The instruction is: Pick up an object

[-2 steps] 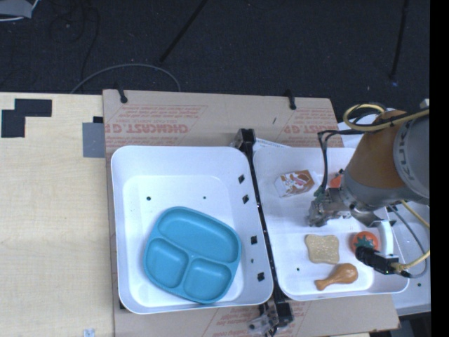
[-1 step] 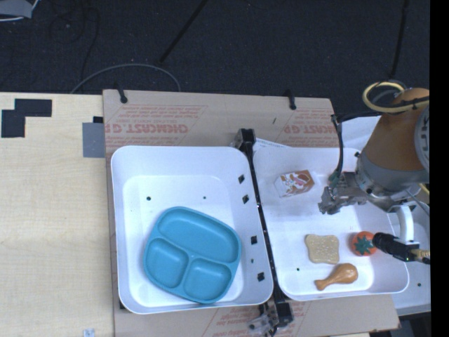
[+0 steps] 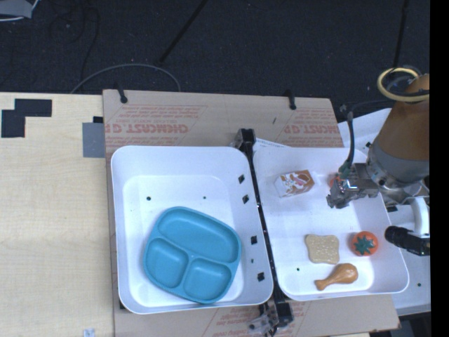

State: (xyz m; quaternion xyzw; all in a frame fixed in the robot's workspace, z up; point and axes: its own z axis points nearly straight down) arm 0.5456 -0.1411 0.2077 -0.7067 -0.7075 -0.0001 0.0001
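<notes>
White bins (image 3: 133,188) rest on cardboard sheet (image 3: 210,121).

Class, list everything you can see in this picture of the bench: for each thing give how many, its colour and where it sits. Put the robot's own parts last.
Bins: two, white, side by side on the bench.
Divided plate: one, blue, left bin.
Snack packet: one, white and red, right bin, far part.
Toast slice: one, tan, right bin, near part.
Tomato: one, red with green top, right of the toast.
Drumstick: one, golden brown, near edge of right bin.
Arm: one, grey with orange band, reaching from the right.
Hand: one, dark metal, over the right bin beside the packet.
</notes>
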